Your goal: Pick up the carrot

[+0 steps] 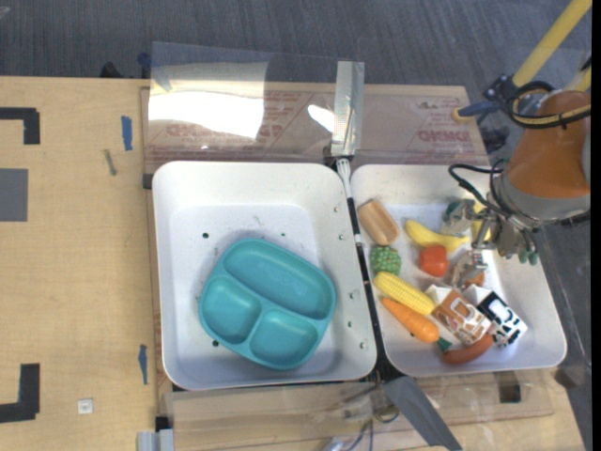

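Observation:
The carrot (410, 318) is a small orange toy lying at a slant near the front left of the right bin (549, 332). It rests just below the yellow corn cob (404, 291) and left of a small orange-and-white box (460, 315). My gripper (481, 241) hangs over the right middle of the same bin, beside the red tomato (433, 261) and the banana (434, 234). It is well up and to the right of the carrot, with nothing seen in its hold.
The right bin also holds a hot dog bun (377, 221), a green broccoli piece (384, 257), a brown sausage (467, 349) and a black-and-white item (504, 320). A teal divided plate (268, 301) lies in the left bin (178, 205). The arm's orange band (554, 153) stands at the right.

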